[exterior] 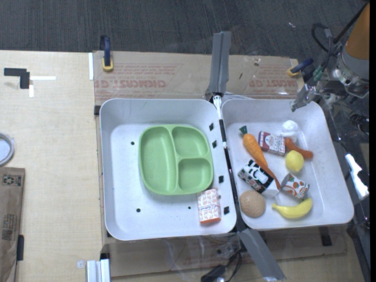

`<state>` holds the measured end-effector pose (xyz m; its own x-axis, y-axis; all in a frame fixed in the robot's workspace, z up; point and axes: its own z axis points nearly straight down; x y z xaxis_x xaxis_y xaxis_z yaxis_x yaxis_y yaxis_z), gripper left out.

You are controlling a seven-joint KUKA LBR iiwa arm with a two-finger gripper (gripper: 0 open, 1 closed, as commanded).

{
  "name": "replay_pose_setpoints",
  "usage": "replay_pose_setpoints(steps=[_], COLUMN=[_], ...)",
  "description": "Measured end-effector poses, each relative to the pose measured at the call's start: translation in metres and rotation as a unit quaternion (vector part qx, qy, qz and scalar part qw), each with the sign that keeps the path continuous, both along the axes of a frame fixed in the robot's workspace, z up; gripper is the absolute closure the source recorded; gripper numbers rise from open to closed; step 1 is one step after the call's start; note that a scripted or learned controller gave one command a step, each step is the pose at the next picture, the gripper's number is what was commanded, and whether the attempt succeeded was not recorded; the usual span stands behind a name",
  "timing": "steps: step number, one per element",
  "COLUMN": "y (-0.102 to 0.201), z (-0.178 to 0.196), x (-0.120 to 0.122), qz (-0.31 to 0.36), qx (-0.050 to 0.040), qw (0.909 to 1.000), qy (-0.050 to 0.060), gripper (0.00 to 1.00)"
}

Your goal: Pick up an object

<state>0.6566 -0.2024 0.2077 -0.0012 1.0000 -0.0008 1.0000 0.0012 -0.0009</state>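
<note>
The right bin (335, 157) holds several toy foods: a carrot (254, 147), a red and white carton (271, 143), a white lump (289, 127), a lemon (294, 162), a black and white carton (254, 177), a small orange carton (294, 187), a banana (294, 209) and a tan round ball (252, 204). In the left bin (111, 157) lie a green divided plate (176, 158) and an orange and white carton (208, 206). My gripper (303, 97) hangs over the far right corner of the right bin, well above the objects, with nothing seen in it.
A grey divider post (220, 63) rises between the bins at the back. Blue and yellow clamps (106, 51) (299, 68) sit on the cardboard behind them. Cables and the arm's body (352, 57) crowd the right edge. A tape roll (3, 150) lies at far left.
</note>
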Motion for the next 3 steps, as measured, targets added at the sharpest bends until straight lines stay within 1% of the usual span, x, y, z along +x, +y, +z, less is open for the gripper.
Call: replay_pose_setpoints(steps=[1,2,3], y=[0.060,0.099,0.076], z=[-0.075,-0.115,-0.115], x=[0.003,-0.025,0.002], qz=[0.025,0.074,-0.109], qx=[-0.0005,-0.0003,-0.0002], qw=[0.9997,0.9972,0.9941], qy=[-0.002,-0.001,0.000], gripper=[0.00,0.00,0.00])
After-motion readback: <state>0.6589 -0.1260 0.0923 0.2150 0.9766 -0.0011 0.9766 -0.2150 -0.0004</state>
